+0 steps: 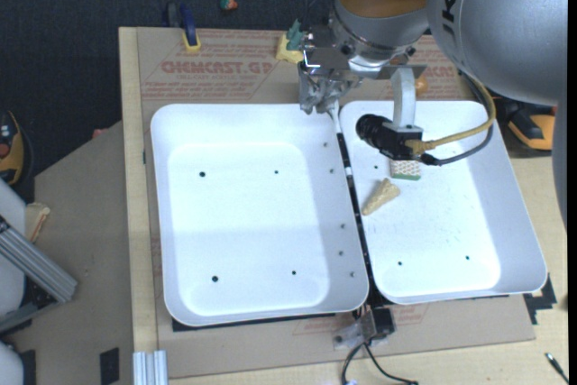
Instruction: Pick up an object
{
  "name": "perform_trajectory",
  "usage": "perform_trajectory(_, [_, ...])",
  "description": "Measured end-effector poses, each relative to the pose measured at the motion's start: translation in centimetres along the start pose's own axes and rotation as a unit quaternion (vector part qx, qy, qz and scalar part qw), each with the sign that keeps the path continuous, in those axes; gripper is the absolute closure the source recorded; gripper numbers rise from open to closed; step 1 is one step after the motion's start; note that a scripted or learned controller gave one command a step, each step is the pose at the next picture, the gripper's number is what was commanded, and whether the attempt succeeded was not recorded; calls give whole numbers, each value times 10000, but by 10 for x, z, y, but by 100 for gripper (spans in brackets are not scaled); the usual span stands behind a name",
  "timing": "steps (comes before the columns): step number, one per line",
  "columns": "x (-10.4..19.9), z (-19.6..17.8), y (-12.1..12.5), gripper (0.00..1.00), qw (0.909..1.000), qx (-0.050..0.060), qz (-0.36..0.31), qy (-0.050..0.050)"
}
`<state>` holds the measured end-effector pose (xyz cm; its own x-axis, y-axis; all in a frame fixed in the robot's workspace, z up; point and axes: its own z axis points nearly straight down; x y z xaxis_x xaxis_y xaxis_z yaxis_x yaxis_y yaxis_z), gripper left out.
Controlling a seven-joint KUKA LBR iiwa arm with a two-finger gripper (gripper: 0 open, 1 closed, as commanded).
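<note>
Jaws' state impossible to tell, above bins' far edge, tan wedge lying in right bin.

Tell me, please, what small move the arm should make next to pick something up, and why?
Probably move the gripper toward the right bin and lower it over the tan wedge. The gripper sits at the far rim near the divider, with nothing seen between its fingers, while the wedge lies loose in that bin beside a small green-edged piece.
</note>
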<state>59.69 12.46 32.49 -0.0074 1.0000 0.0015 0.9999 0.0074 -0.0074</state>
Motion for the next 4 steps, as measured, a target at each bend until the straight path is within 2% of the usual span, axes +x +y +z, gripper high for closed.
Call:
perform_trajectory(1, [80,37,3,100,10000,-1,-5,2])
perform_trajectory(2, [102,-104,-9,100,9999,-121,13,30])
perform_trajectory(3, [-18,-135,-54,100,9999,-55,96,-14])
perform_trajectory(4, [36,-60,-116,100,10000,15,5,-10])
